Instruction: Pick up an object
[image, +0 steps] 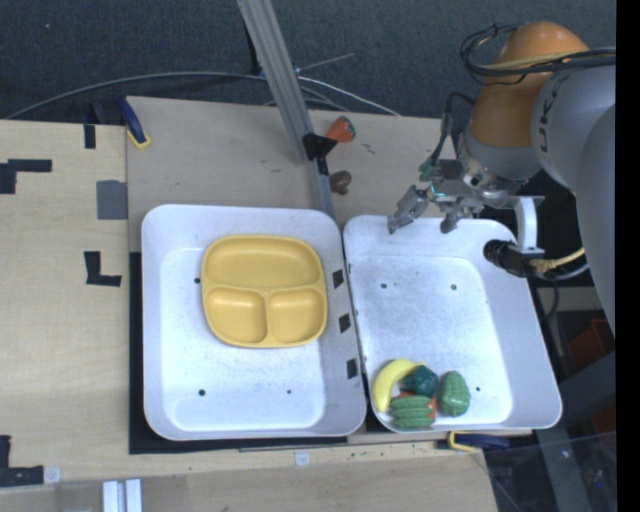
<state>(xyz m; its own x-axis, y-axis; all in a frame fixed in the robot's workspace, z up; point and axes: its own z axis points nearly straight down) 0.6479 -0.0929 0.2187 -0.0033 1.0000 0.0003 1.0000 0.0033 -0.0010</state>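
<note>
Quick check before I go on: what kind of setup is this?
Likely a lab bin-picking bench: two white bins on a taped wooden table, toy food, and the gripper hovering.

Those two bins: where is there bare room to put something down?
Right bin: bare floor from the gripper down to the toy pile, crowding its near-left corner. Left bin: a bare strip under the yellow tray, which fills the upper half.

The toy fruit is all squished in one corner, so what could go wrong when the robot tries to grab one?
Three things, probably:
1. The banana, green pieces and red-and-green piece touch, so the hand may pinch two or knock one aside.
2. They sit against the right bin's near wall, where the hand could bump the rim.
3. The hand hangs over the far edge, so it has far to travel and might miss.
</note>
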